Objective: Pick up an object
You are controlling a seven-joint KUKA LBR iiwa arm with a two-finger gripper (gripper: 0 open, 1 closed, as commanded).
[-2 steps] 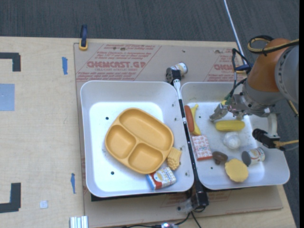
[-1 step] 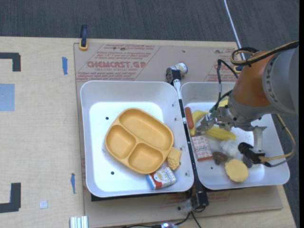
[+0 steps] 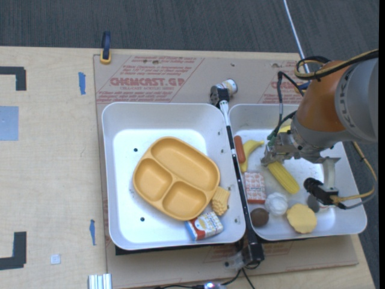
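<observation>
Gripper (image 3: 272, 155) is hovering low in the right bin (image 3: 355, 224), right of centre frame; its grip I cannot tell. Just lower right of it, the corn cob (image 3: 284, 178) is lying, long axis slanting upper-left to lower-right.

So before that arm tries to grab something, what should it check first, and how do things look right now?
1. Pincer over the right bin: ok.
2. A target below it: ok, the corn cob lies just beneath, with the banana beside it.
3. Pincer open: cannot tell, the wrist hides it.
4. Room around the target: not ok, the red-and-white packet and the white ball crowd the cob.
5. Nothing already held: cannot tell.
6. Cables clear of the bin: ok, they loop above its far wall.
</observation>
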